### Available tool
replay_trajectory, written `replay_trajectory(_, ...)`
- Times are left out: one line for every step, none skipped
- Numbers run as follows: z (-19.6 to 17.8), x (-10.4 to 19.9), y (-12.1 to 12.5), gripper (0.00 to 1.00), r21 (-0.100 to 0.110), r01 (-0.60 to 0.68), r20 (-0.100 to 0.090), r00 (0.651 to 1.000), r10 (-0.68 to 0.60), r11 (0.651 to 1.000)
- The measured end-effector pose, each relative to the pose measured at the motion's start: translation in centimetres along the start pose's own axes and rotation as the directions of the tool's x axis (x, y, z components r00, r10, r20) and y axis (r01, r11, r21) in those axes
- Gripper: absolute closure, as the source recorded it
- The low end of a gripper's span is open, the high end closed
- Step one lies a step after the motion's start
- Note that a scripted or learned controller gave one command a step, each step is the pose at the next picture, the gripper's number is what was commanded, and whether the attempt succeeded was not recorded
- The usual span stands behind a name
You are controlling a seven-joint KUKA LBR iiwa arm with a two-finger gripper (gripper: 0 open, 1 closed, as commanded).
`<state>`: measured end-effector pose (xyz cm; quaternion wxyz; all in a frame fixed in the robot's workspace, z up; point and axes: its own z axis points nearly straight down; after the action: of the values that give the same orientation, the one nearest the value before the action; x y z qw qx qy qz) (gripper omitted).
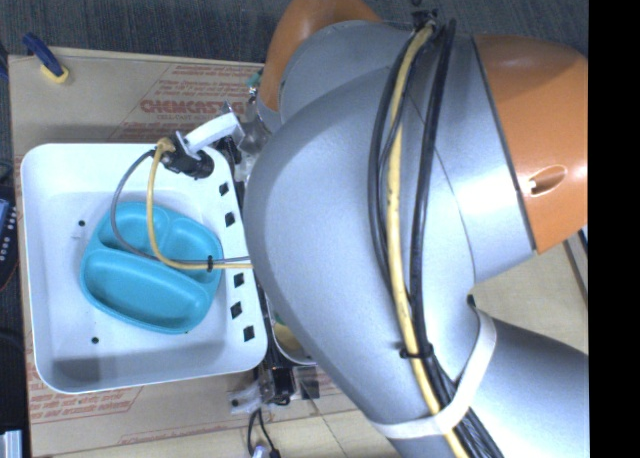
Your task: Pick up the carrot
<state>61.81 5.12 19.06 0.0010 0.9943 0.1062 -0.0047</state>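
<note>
The grey arm (400,216) with its orange band fills the right and middle of the camera view and covers the right bin. Its wrist reaches down over the divider between the two bins, near a white fitting (215,132) with a black connector and looping yellow and grey cables (155,216). A carrot cannot be made out; the arm hides the place where it could lie.
The left white bin (50,246) holds a blue two-compartment dish (150,271). Cardboard (130,96) lies under the bins. A small blue and yellow object (45,58) rests at the top left on the dark floor.
</note>
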Motion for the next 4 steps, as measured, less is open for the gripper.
replay_trajectory(-1.1, 2.4, 3.1, 0.0, 0.007, 0.082, -0.005, 0.997, -0.082, 0.997)
replay_trajectory(0.1, -9.4, 0.0, 0.0, 0.01, 0.105, 0.003, 0.995, -0.105, 0.994)
replay_trajectory(0.1, -9.3, -0.1, 0.0, 0.01, 0.105, 0.0, 0.994, -0.105, 0.994)
replay_trajectory(-0.8, -9.3, -0.3, 1.0, 0.019, 0.117, 0.009, 0.993, -0.117, 0.993)
